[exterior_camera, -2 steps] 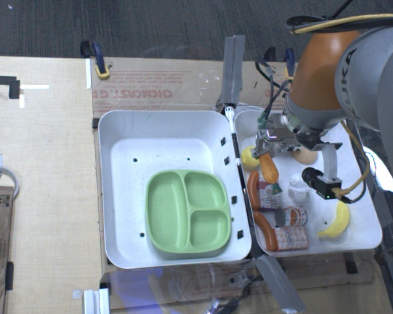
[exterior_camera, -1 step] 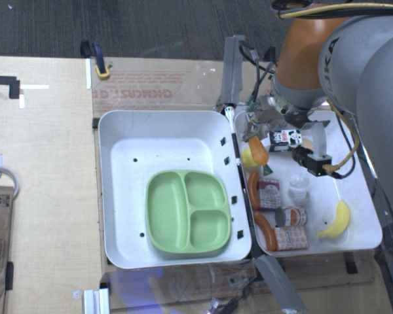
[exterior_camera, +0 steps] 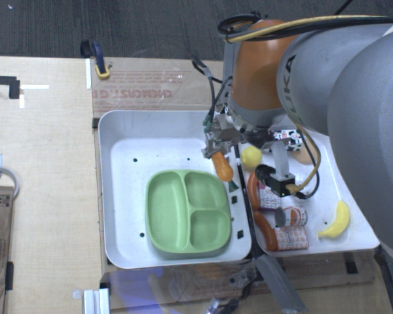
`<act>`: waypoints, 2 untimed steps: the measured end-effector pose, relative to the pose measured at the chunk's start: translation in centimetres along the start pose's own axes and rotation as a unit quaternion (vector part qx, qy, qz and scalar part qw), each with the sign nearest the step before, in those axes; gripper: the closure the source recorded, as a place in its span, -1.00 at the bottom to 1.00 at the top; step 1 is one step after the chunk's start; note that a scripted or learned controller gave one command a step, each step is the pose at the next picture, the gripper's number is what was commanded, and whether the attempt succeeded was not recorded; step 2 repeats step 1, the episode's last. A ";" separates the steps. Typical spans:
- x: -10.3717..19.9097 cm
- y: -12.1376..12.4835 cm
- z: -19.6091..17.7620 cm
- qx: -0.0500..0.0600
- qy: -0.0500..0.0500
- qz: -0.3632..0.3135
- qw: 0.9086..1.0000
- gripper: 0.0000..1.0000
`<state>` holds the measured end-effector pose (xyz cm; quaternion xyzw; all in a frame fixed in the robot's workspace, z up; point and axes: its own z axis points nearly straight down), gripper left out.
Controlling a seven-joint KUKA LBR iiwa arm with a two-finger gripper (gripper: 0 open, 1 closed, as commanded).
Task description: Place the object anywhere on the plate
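Hanging just under the gripper (exterior_camera: 217, 150), a small orange carrot-shaped object (exterior_camera: 222, 166) is pinched at its top between the narrowed fingers, above the left white bin's (exterior_camera: 118, 175) right edge. A green three-compartment plastic plate (exterior_camera: 188, 211) lies just beside it, toward the bin's near right corner. In the right white bin (exterior_camera: 360, 237) lie a yellow lemon (exterior_camera: 251, 156) and a yellow banana (exterior_camera: 336, 220).

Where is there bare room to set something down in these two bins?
The green plate has three bare compartments, and the left bin floor is bare beside and behind it. The right bin is crowded: lemon, banana, packets.
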<state>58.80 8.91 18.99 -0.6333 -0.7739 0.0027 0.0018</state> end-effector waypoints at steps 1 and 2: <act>0.0 0.0 0.0 0.000 0.000 0.000 1.000 -1.00; 0.0 0.0 0.0 0.000 0.000 0.000 1.000 -1.00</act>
